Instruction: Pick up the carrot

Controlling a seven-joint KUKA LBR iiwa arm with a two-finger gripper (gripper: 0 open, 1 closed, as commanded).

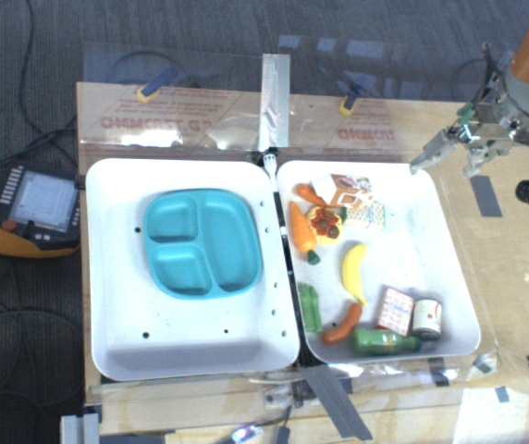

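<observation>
The carrot (301, 228) is an orange toy with a small green tip, lying along the left wall of the right bin (449, 248), in its upper left part. My gripper (446, 166) hangs above the bin's far right corner, well to the right of the carrot. Its two fingers are spread apart, and nothing sits between them, so it is open.
Around the carrot lie a smaller orange piece (308, 193), a red-and-dark toy (326, 220), a printed packet (357, 202), a banana (353, 272), a green vegetable (310, 307), a sausage (342, 323), a green bottle (386, 341), a box (395, 311) and a can (427, 317). The left bin (116, 322) holds a blue divided plate (202, 241).
</observation>
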